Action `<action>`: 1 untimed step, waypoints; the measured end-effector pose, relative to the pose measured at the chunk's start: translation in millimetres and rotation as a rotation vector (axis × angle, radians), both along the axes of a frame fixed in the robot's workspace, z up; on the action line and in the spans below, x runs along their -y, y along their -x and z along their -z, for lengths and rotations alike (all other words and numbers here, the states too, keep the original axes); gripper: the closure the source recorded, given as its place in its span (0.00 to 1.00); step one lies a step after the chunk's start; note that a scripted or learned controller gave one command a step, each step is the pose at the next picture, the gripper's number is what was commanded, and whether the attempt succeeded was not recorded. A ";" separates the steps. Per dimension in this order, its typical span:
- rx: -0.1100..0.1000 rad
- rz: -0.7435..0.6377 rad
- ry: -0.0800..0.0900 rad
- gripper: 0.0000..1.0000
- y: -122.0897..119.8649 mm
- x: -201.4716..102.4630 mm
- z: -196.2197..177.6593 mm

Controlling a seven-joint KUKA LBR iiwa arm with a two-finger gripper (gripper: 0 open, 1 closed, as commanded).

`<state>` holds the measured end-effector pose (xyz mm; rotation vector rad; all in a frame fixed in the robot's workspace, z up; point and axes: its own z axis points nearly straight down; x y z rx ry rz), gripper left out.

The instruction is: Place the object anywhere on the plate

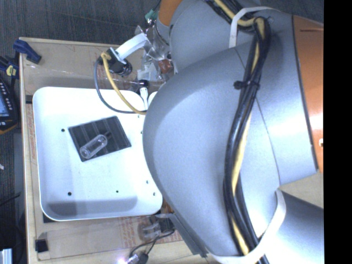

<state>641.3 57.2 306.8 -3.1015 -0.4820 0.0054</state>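
My arm covers the right half of the table; white bin lies left.
Dark ridged plate sits in the bin, a clear tube-like object resting on it. My pincer is near the bin's upper rim, well apart; its opening I cannot tell. No legible writing.

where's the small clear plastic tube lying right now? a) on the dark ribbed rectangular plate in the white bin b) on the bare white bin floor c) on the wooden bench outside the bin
a: the small clear plastic tube lies across the dark ribbed rectangular plate, which sits on the floor of the shallow white bin.
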 end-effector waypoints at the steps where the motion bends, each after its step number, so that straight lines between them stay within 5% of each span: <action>1: -0.010 -0.016 -0.002 1.00 1.0 -5.6 -6.9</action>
